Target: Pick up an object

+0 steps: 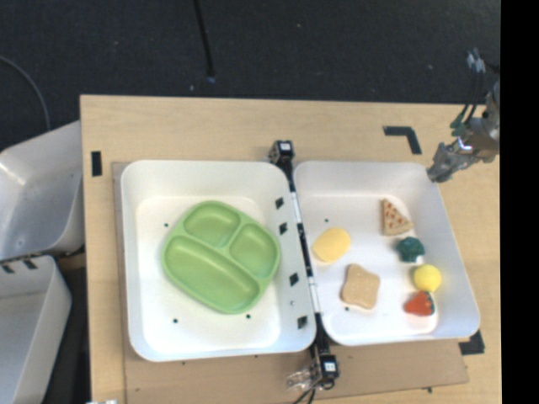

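Note:
The right bin holds several toy foods: a pizza slice, a dark green broccoli piece, a yellow lemon-like ball, a red piece, a tan toast slice and a yellow oval. My gripper hangs at the right bin's far right corner, above the rim, away from all the foods. Nothing shows between its fingers.
The left bin carries a green divided plate. A black-clipped divider joins the two bins. Bare wooden bench lies behind the bins, and white housings stand at the far left.

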